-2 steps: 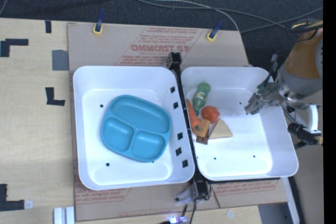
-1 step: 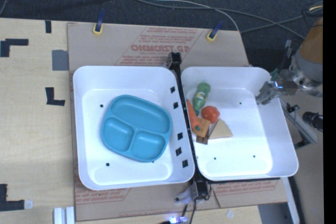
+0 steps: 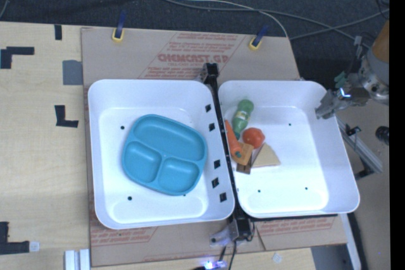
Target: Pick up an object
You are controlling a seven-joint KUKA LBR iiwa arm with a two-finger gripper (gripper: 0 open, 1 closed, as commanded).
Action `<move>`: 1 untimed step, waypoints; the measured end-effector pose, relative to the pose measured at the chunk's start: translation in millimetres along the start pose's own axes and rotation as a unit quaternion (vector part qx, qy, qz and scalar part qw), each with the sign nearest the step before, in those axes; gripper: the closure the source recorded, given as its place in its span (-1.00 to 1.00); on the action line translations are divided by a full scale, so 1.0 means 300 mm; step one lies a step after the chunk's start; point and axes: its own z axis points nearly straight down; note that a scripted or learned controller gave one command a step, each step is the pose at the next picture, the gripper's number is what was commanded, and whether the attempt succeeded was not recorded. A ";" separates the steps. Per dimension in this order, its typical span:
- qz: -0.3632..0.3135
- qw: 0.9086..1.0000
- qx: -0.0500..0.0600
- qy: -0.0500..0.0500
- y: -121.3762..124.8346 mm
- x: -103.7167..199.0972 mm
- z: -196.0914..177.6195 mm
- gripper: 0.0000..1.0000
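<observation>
Small toy foods point(image 3: 248, 139) clustered (touching), right bin's point(image 3: 316, 202) left side

The 2 bins point(image 3: 101, 155) are showing plain white, and a sky-blue plate point(image 3: 164, 154) is lying in one. In the other, a green bottle point(image 3: 242, 114), a red tomato point(image 3: 254, 136), an orange carrot point(image 3: 234, 144) and a tan wedge point(image 3: 266, 157) are sitting. The brown cardboard point(image 3: 183, 57) is bearing red print, with 2 yellow clamps point(image 3: 118, 33).

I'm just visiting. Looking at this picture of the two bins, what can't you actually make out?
- Gripper, camera view: small and blurred at the right bin's rim; finger state unreadable.
- Arm: cut off by the picture's right edge.
- Toy food pile: pieces overlap, so lower ones are partly hidden.
- Green bottle: label too small to read.
</observation>
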 end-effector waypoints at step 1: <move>-0.002 1.000 0.002 0.001 -0.021 0.164 -0.014 1.00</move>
